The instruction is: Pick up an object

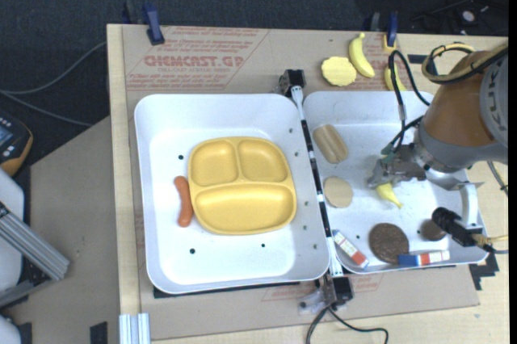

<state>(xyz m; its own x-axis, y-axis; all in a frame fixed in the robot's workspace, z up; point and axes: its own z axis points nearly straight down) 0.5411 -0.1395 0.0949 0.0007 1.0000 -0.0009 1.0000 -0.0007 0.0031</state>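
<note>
My gripper [388, 175] is low in the right bin [365, 105], near its middle, on the grey arm with the orange band [452, 112]. A small yellow banana [390, 194] lies right under and just in front of it, touching or nearly touching the gripper's tip. A tan bread roll [330, 143] and a pale round biscuit [338, 192] lie to the gripper's left. A dark brown round cookie [389, 241] rests nearer the front.
The left bin [157, 173] holds a yellow divided plate [241, 184] with an orange sausage [184, 200] beside it. Two white tubes [350, 249] [422, 258] lie along the right bin's front edge. A banana [361, 56] and a yellow lump [338, 71] sit on the bench behind.
</note>
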